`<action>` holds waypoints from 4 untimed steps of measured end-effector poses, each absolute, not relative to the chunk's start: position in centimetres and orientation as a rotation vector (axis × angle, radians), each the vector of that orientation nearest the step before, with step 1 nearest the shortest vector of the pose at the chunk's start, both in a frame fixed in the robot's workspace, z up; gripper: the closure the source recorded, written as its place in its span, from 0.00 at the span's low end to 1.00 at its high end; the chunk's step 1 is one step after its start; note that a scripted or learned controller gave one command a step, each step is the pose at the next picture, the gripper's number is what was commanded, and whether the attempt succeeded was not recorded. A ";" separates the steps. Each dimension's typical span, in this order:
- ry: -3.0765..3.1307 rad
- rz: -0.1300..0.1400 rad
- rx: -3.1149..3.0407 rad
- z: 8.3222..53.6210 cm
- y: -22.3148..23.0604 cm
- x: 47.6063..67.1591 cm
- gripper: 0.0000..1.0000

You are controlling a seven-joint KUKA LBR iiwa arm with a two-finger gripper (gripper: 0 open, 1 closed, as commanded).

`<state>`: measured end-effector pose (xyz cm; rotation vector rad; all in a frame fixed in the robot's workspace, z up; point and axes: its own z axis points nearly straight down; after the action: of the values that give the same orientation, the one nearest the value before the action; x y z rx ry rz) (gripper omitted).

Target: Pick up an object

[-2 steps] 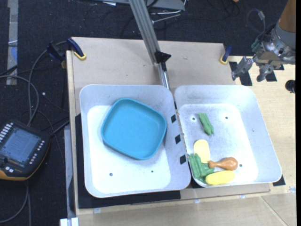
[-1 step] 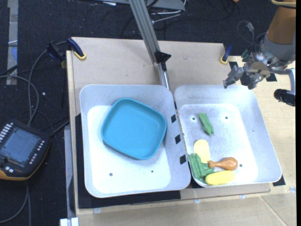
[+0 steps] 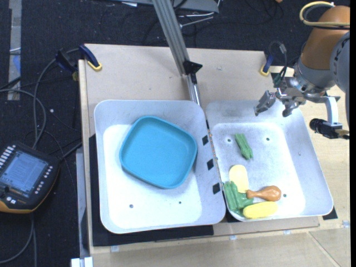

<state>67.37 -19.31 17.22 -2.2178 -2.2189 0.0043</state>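
My gripper (image 3: 275, 105) hangs above the far edge of the right bin (image 3: 311, 149), fingers spread apart and nothing between them. Below it in that bin lies a small green piece (image 3: 243, 146) near the middle. Toward the near left corner sit a pale yellow piece (image 3: 239, 177), a larger green piece (image 3: 234, 197), a brown drumstick-shaped toy (image 3: 265, 193) and a bright yellow piece (image 3: 260, 209), all bunched together. A blue square plate (image 3: 158, 151) lies in the left bin (image 3: 111, 204).
A slanted metal pole (image 3: 173, 31) runs from the top down to the gap between the bins. Clamps (image 3: 89, 57) hold the board's far corners. A teach pendant (image 3: 25, 177) lies at the left off the bench.
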 end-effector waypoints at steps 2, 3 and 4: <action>-2.223 -0.001 -2.222 12.3 -19.5 67.1 1.00; -2.225 -0.004 -2.225 18.5 -20.1 67.2 1.00; -2.226 -0.005 -2.225 24.9 -20.0 67.2 1.00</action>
<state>67.21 -20.01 24.87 -2.2246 -2.2257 -0.0049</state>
